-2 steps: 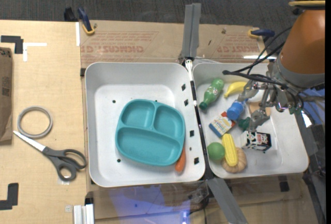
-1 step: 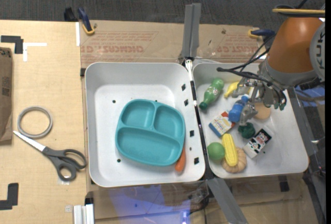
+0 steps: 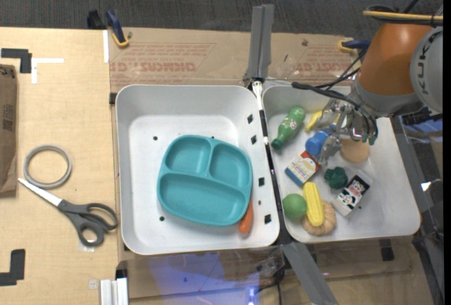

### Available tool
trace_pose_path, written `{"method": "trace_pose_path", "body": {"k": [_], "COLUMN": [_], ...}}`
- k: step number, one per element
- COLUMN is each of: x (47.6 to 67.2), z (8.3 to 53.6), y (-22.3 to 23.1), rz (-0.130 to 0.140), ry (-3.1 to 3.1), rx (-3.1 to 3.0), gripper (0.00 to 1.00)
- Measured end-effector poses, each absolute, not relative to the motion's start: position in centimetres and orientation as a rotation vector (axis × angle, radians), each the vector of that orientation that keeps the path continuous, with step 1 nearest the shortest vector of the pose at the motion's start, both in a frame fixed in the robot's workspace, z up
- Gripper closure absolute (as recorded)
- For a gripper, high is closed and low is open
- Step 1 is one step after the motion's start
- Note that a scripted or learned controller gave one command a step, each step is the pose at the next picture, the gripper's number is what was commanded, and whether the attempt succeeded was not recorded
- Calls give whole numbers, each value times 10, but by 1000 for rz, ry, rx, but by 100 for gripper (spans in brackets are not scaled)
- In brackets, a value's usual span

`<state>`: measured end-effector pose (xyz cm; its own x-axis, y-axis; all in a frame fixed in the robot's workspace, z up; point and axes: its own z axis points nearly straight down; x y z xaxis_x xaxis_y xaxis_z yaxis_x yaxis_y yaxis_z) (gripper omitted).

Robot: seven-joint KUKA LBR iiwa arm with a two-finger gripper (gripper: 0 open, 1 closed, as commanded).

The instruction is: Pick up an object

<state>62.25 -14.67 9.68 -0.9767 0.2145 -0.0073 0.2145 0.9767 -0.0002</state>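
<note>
- Two bins: your gripper (image 3: 337, 136) hangs low in the right bin (image 3: 394, 220), beside the blue toy (image 3: 316, 144).
- You cannot tell its claw state.

Grey arm (image 3: 430, 78); orange band; black cables; metallic tool (image 3: 343, 129)

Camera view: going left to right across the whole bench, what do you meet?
Tape roll → scissors → teal divided plate → carrot → green bottle → corn cob → cow-print carton.
</note>
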Motion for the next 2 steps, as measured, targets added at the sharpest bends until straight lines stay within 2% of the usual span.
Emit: {"method": "trace_pose_path", "body": {"k": [1,2], "x": [555,556], "z": [92,102], "y": [-115,-116], "rz": [0,-4], "ry": [3103,3100], "rx": [475,472], "gripper": [0,100]}}
